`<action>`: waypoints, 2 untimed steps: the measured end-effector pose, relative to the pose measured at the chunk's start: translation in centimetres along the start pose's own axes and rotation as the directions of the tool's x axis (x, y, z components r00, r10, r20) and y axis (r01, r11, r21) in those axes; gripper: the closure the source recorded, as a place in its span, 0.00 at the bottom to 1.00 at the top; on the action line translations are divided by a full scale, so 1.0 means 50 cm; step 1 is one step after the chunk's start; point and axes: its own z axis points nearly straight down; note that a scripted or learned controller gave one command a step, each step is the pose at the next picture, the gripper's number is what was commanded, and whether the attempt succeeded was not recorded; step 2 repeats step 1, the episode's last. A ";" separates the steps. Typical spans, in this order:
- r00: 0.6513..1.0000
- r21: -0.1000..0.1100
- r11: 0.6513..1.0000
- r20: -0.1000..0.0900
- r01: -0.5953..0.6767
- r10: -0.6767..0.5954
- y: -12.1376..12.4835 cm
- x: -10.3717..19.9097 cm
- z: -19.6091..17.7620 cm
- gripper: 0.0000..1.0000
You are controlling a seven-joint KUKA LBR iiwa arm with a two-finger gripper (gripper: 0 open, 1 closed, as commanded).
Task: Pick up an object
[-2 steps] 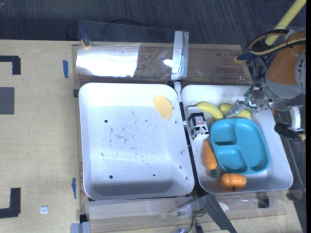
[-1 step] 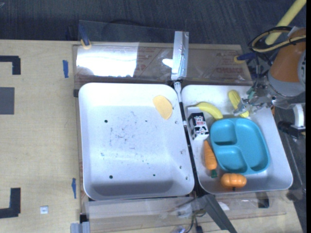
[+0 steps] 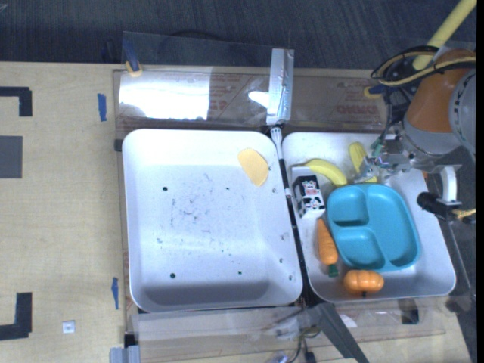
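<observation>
Grey arm's gripper (image 3: 376,159) hovers over right bin's (image 3: 439,278) far edge, beside a banana (image 3: 324,170); finger state indeterminate. Approach step; descent and closure needed next.

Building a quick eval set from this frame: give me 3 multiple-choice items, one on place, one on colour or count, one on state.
1. Where does the blue divided tray lie?
A. In the right bin
B. In the left bin
C. On the wooden bench outside the bins

2. How many objects lie in the left bin?
A. One
B. Three
C. Five

3. How does the carrot sit relative to the tray?
A. Inside one of its compartments
B. In the other bin from it
C. Alongside its left edge, on the bin floor

Answers:
1. A: the tray rests in the right bin, among the banana and the small orange pumpkin.
2. A: a single yellow piece lies near the bin's top right corner.
3. C: the carrot lies lengthwise just left of the tray's rim.
</observation>
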 end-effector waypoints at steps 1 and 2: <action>0.998 -0.016 0.998 0.003 0.069 -0.068 0.066 0.086 -0.170 1.00; 0.998 -0.016 0.998 0.003 0.069 -0.068 0.066 0.086 -0.170 1.00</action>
